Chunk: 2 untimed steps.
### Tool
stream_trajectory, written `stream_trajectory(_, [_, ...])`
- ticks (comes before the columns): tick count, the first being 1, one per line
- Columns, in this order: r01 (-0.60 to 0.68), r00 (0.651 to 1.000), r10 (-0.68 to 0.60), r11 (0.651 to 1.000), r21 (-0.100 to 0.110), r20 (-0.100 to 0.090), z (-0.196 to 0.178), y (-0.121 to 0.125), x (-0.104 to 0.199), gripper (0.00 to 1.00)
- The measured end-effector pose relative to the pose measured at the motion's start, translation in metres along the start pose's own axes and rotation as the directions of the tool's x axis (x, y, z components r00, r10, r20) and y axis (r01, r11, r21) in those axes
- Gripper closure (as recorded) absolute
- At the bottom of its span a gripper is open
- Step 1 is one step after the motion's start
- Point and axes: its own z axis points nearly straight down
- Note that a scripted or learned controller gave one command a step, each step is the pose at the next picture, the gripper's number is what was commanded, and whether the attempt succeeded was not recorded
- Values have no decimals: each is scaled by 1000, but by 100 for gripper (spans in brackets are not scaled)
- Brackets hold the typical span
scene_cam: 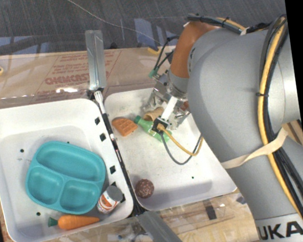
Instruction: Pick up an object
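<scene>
**Several small items, one gripper low over the right bin**

Several candidates lie in the right bin [205, 185], and the nearest to our gripper [164, 110] is the green object [153, 127], an elongated piece lying just below and to the left of the tool in the camera view. Its long axis runs at a slant, from upper left toward lower right, and its right end sits beside the gripper's body. Touching or nearly touching its left end is an orange-brown, bread-like piece [123, 126], rounded and matte, close to the divider between the bins. We judge the coming move to turn on this: the green object lies a little down and left of the gripper, so a short shift that way, with the fingers set across the slanted axis, would be needed.

We cannot tell how the gripper is set (cables and the wrist hide it), and nothing is visibly held.

Farther out, a dark, rough-looking ball [145, 188] rests near the front of the same bin, well apart from the gripper. In the left bin [1, 166] we see a smooth teal divided plate [64, 174], a carrot [76, 221] along the front wall, and a small can [110, 199] tipped in the corner beside it.
</scene>
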Motion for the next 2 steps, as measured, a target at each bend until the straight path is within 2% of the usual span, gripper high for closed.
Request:
stream_trajectory(1, [-358, 934, 358, 934, 6, 6, 2, -56, 14, 0])
stream_trajectory(2, [-351, 937, 350, 936, 11, 10, -7, -57, 15, 100])
